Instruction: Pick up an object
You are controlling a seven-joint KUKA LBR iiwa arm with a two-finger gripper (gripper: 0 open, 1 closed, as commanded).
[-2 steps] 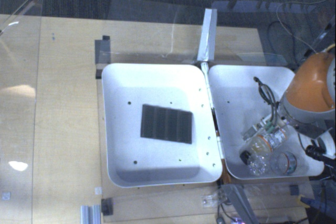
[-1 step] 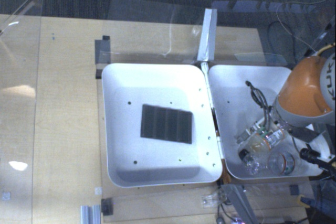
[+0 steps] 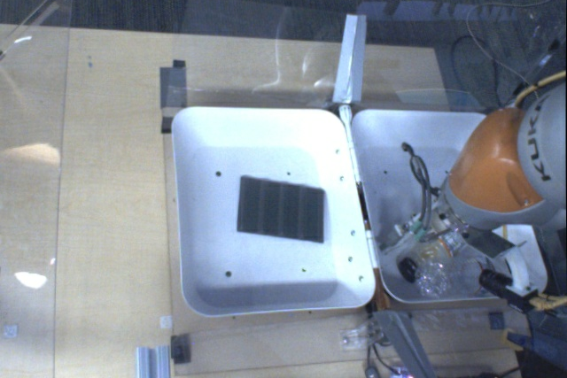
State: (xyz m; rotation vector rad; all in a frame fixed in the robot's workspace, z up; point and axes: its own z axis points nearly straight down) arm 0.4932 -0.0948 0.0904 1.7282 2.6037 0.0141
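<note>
One arm, low in the right bin (image 3: 390, 137).
Gripper (image 3: 431, 245) sits right over a clear object (image 3: 434, 277) by the near wall, prob. plastic; fingers lost in clutter, can't tell if spread or pinching.

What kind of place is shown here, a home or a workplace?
Probably a robotics lab: a grey and orange robot arm reaches over two white bins on a wooden bench, with clear shield panels and loose cables.

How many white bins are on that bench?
2. The left bin sits mid-bench and holds a dark ribbed pad. The right bin touches its right side, partly covered by the arm, so its contents may be hidden.
</note>
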